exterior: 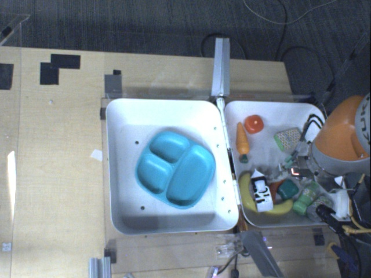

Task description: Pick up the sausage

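Start at the near wall of the right bin (278, 225); a banana (248, 196) curves along it, and a black-and-white toy (261, 193) lies across its middle. At the near right corner there is a green toy (304, 202); just beside that sits a teal block (288, 187). Wedged between the block and the black-and-white toy you can see a small reddish-brown piece (274, 190); I take that for the sausage, though it is mostly covered and its long axis cannot be read.

The gripper (290, 170) hangs just behind this pile, at the end of the arm (342, 138) that comes in from the right; whether it is apart or together you cannot tell, and nothing is visibly held. By my reading the sausage lies a little nearer to you and a little left of the gripper, so the coming move is short. The trouble is crowding; the block, the banana and the black-and-white toy all touch or press close, and a grab could catch any of them instead.

Farther back, a carrot (242, 140) lies along the divider; a red ball (253, 123) and a speckled green pad (288, 138) sit near the far wall, well apart from the pile. The left bin (122, 155) holds a blue divided plate (175, 168); it plays no part here.
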Controlling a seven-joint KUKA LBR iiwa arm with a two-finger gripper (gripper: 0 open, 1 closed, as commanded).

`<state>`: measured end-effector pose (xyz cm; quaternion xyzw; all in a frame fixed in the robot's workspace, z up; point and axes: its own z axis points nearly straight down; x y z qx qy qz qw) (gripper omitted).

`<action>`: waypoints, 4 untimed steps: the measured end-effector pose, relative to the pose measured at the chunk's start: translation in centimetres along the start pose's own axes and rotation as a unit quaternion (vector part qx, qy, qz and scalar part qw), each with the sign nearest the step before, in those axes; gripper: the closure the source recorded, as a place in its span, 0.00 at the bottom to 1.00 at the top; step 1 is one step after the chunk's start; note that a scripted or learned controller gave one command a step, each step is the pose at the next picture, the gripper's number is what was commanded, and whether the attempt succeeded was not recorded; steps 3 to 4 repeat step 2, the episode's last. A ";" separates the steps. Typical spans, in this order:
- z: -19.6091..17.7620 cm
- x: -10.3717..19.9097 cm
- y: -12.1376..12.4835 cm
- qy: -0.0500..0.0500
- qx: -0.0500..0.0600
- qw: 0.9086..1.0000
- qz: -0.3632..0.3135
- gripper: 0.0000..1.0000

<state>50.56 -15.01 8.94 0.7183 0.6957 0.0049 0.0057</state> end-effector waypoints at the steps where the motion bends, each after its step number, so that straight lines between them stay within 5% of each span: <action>1: -1.3 0.2 0.4 0.001 -0.004 1.000 -0.001 1.00; 2: -15.3 7.7 1.6 0.000 0.005 1.000 0.010 1.00; 4: -15.3 7.7 1.6 0.000 0.005 1.000 0.010 1.00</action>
